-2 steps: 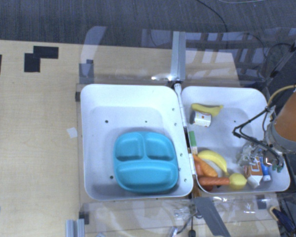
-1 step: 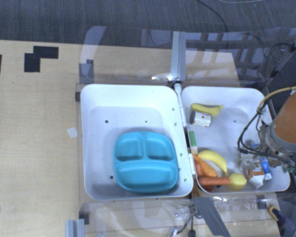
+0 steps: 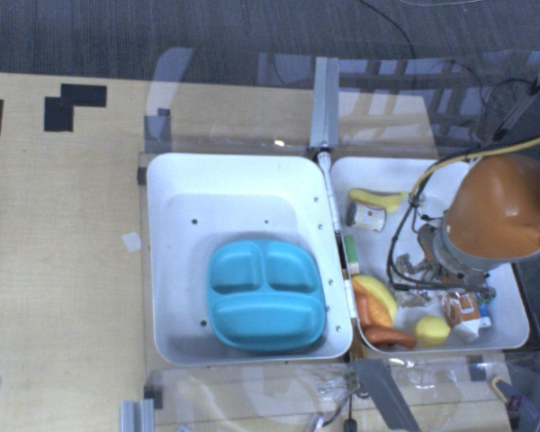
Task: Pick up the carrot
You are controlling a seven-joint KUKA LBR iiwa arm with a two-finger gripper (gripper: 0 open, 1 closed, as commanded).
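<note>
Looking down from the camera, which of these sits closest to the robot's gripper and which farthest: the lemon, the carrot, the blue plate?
Measured from the gripper, low in the right bin:
1. Lemon, just below it in the same bin.
2. Carrot, further left, against that bin's left wall beside a banana.
3. Blue plate, farthest, over in the left bin.

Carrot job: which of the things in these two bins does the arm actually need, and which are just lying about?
Needed for the job:
- carrot, by the right bin's left wall
- tool, above the right bin

Just lying about:
- blue tray in the left bin
- banana next to the carrot
- lemon
- second banana at the far end
</note>
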